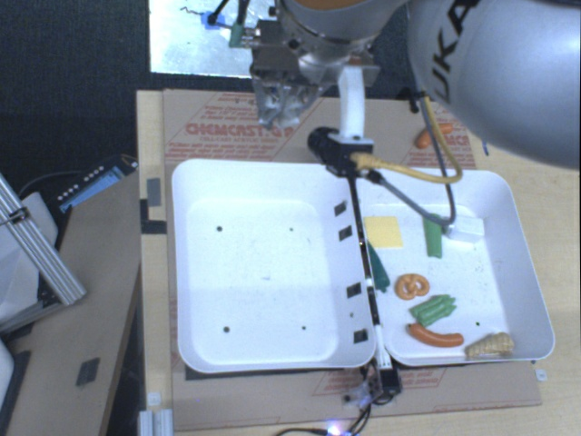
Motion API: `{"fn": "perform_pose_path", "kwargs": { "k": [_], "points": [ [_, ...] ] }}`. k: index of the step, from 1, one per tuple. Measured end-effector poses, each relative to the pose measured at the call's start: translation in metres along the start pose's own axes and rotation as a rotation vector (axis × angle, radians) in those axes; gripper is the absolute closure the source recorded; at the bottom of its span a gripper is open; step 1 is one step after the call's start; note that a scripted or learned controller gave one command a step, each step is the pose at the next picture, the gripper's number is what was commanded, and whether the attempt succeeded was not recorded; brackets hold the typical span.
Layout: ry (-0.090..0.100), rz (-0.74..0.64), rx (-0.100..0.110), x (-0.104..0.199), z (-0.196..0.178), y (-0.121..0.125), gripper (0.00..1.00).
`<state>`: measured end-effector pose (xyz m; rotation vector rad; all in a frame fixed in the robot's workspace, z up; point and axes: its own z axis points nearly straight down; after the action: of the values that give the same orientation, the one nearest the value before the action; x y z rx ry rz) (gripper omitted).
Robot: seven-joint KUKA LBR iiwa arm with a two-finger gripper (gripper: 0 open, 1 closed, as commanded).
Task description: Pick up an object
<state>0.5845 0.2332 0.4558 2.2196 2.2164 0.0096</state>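
A yellow cheese slice point(382, 232), pretzel point(412, 286), green beans point(433, 309), sausage point(435, 337) and cone point(490, 344) lay in the right bin point(522, 234). At eleven o'clock from them, the gripper point(281, 107) hung above the table point(218, 125); its state couldn't be told.

pretzel point(412, 286) in right bin point(517, 243), sausage point(435, 337) nearer

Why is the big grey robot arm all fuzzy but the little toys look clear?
In the camera view, the grey robot arm sits close to the lens, so it looks soft and huge, and its metal hand is blurry too. The small brown pretzel toy and yellow cheese square look sharper. The shiny silver plate behind glares bright white.
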Motion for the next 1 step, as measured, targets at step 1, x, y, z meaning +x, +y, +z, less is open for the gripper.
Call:
{"fn": "perform_pose_path", "kwargs": {
  "k": [1],
  "points": [
    [-0.003,0.006,0.003,-0.0838,-0.0085,0.0422,1.0]
  ]
}}
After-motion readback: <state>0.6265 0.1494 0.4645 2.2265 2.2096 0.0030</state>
